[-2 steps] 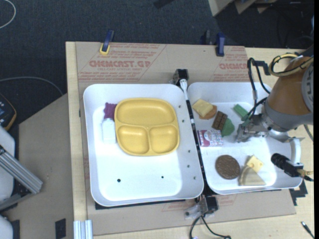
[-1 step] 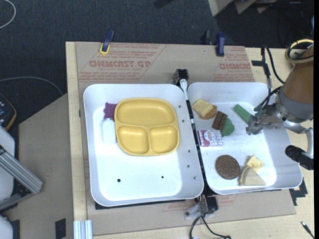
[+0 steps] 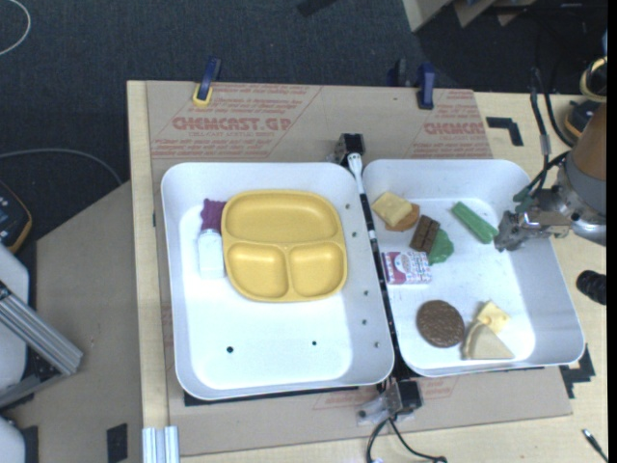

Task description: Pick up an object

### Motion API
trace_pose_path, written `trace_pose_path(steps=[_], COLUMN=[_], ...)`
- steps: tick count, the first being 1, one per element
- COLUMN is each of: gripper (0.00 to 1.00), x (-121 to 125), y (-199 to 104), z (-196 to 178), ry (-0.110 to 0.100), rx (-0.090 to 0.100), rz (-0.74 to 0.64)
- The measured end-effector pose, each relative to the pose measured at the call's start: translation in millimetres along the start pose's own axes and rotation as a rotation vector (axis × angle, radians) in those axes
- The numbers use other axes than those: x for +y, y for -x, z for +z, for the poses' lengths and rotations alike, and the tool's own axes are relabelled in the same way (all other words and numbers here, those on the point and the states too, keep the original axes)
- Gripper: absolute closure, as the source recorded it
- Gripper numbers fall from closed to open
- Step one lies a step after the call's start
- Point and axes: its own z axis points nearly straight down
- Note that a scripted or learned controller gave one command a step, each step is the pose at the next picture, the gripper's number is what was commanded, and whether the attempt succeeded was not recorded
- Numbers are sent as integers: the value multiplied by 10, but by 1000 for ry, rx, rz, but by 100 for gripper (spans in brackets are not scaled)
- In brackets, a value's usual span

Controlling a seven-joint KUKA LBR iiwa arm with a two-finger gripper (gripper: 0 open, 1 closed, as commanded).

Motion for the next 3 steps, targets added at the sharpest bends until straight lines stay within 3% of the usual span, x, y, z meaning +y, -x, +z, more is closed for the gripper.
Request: trace_pose_path(steps=[1, 2, 3], gripper=[100, 100, 100], x=[14, -161, -107], y=[3, -567, -1063], z=[-234, -167, -254], ry=[0, -9, -4], rx=[0, 5, 4], rz=[-2, -5, -6])
